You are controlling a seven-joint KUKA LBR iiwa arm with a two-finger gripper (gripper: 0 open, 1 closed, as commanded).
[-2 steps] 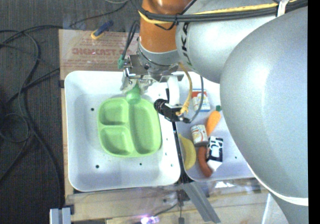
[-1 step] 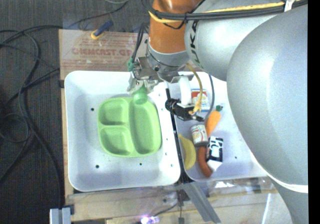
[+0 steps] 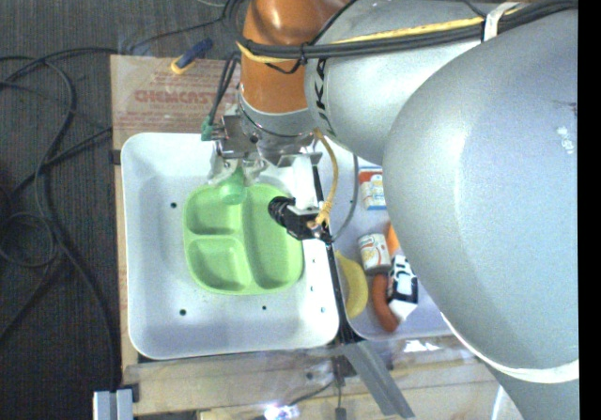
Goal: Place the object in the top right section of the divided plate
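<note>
Right bin [image 3: 413, 326]: yellow piece [image 3: 356, 285], small can [image 3: 374, 251], orange-red piece [image 3: 383, 307].

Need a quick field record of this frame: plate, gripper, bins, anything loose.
plate: green divided plate, three sections, in the left bin
gripper: over the plate's top edge
arm: grey with orange band, covers much of the right bin
right bin: holds a yellow banana-like piece, a small can, an orange-red item, a white carton
held object: cannot tell
</note>
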